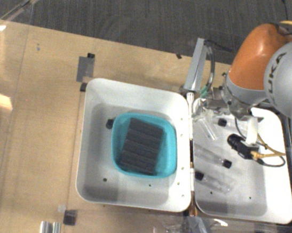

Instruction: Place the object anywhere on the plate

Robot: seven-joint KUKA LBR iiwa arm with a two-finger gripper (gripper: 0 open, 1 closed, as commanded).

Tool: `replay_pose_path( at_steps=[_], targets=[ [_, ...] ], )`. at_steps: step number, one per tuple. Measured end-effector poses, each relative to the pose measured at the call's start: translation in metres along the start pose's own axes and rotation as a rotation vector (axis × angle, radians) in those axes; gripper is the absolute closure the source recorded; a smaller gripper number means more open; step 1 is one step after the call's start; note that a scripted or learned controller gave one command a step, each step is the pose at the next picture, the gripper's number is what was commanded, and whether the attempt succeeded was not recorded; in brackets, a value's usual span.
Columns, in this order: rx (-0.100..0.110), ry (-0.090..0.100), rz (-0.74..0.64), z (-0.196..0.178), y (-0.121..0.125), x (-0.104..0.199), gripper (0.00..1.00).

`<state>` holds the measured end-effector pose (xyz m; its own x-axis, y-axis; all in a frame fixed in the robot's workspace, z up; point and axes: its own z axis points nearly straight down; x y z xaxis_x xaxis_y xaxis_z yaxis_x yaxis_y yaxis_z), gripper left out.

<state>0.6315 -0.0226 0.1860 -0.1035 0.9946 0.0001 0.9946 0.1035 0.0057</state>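
Bins: two white ones, left bin [85, 185] and right bin [279, 207], side by side on the surface [22, 150].
Plate: one teal plate [170, 143] in the left bin.
Object: one dark ribbed block [141, 146] (lying on the plate).
Gripper: one gripper [227, 111] over the right bin, grip state could not be told.

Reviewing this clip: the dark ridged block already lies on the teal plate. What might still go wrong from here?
1. The dark ridged block covers much of the teal plate, so a nudge might slide it off.
2. The arm hangs over the right bin, near the divider; swinging left could clip the left bin.
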Motion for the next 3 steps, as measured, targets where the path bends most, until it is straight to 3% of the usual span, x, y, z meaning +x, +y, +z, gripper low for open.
replay_pose_path(
  at_steps=[1, 2, 3],
  targets=[
    [0.000, 0.000, 0.001, 0.000, 0.000, 0.000, 0.00],
    [-0.008, -0.002, 0.095, -0.179, 0.000, 0.008, 0.00],
    [-0.009, -0.003, 0.206, -0.252, -0.050, -0.024, 0.00]
  ],
)
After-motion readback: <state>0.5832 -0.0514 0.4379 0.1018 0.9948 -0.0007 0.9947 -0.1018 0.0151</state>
